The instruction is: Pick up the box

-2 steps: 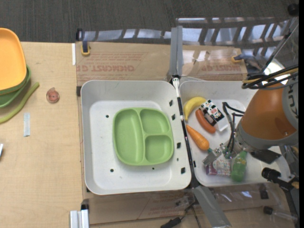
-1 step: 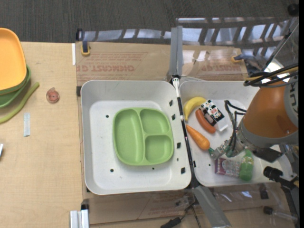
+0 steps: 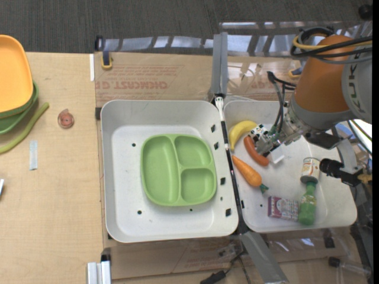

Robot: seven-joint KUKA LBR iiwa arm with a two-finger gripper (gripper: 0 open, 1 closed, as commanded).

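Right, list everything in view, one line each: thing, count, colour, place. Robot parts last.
Bins: two, white, side by side on the bench.
Divided plate: one, green, in the left bin.
Banana: one, yellow, right bin, top left.
Red pepper: one, red, below the banana.
Carrot: one, orange, right bin's left side.
Box: one, pink, right bin, bottom.
Bottle: one, green, right of the box.
Can: one, white-labelled, above the bottle.
Plates: stacked, orange on green, far left.
Arm: one, orange-banded, over the right bin.
Gripper: one, beside the pepper.
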